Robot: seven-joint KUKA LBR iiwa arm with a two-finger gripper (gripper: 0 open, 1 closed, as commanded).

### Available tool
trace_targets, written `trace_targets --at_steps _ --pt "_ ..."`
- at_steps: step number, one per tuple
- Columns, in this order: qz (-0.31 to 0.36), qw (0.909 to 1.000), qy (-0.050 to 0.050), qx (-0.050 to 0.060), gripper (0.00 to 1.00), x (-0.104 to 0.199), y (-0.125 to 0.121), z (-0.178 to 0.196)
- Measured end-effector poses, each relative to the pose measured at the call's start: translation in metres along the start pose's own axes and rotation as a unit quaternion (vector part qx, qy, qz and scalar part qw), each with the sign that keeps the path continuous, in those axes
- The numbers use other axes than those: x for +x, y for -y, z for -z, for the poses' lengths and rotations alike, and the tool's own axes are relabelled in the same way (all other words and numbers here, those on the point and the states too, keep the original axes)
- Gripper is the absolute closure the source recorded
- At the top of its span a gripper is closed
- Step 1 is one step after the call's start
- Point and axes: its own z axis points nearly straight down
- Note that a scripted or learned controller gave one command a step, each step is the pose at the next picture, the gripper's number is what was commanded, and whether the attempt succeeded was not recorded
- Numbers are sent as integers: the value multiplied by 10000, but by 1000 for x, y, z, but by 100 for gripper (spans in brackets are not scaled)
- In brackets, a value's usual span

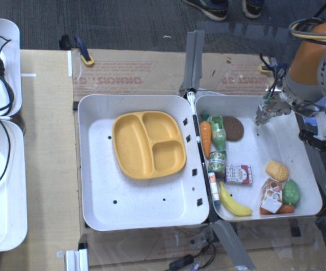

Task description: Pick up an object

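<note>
On the bench (44,151), taking the right bin (307,157) as the landmark, items read as follows from left to right. Well to the left of it, the left bin (95,208) holds a yellow divided plate (149,144), lying flat near that bin's centre. Just inside the right bin's left wall, an orange carrot (206,138) lies lengthwise, with a green packet (217,132) touching it on the right. Below these stands a small green can (217,165), and below that a yellow banana (233,202) rests in the bin's lower left corner. A dark brown round piece (233,129) lies near the upper wall, just beside the green packet. A small red and white box (238,174) sits near the bin's middle. Toward the lower right corner lie a yellow lumpy piece (276,170), a red and white packet (271,198) and a green round piece (291,192), all close together. The end effector (263,116) hangs over the bin's upper right area, apart from every object. Its finger spacing cannot be determined from this angle, and nothing is seen between the fingers.
</note>
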Motion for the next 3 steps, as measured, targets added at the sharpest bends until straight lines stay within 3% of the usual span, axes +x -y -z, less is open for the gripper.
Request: trace_targets --at_steps 1,2,3 --pt "0 10000 -2 2 0 0 0 0" --pt "111 9999 -75 18 0 -4 97 -6" --pt "702 9975 -64 6 0 2 145 -10"
